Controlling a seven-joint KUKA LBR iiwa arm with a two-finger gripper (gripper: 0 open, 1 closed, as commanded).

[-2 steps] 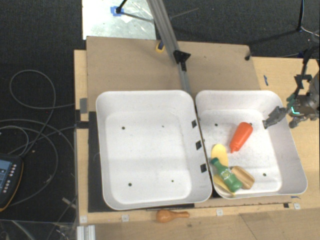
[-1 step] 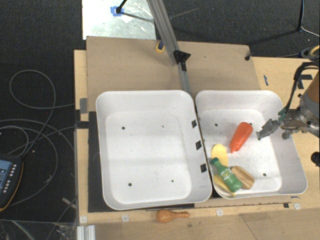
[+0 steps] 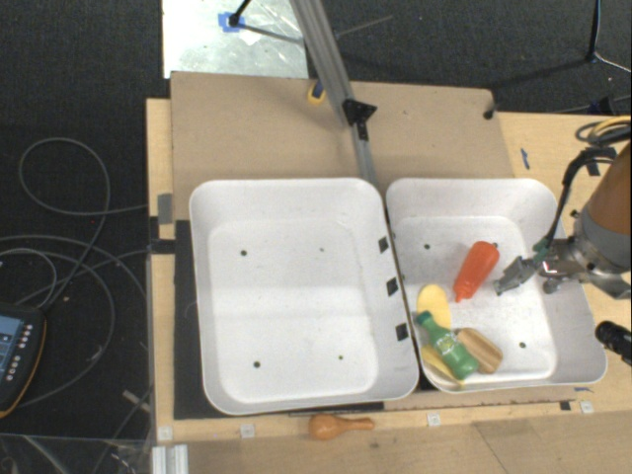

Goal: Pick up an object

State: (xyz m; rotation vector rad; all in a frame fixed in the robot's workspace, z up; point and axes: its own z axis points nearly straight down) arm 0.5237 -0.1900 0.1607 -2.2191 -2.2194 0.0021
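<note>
Several objects lie in the right bin (image 3: 533,200). An orange carrot-shaped piece (image 3: 477,269) rests tilted near the bin's middle. Below it is a yellow piece (image 3: 434,303), then a green bottle (image 3: 446,345) with a tan, bread-like piece (image 3: 483,351) against it at the front wall. My gripper (image 3: 515,275) hangs over the right bin, just right of the orange piece and apart from it. The grey arm (image 3: 604,227) comes in from the right edge. Nothing is seen held in the gripper.
The left bin (image 3: 212,265) adjoins the right one, with black clips (image 3: 392,285) along their shared wall. A small tan pear-shaped object (image 3: 339,425) lies on the bench in front of the bins. A grey pole (image 3: 331,62) slants across the back.
</note>
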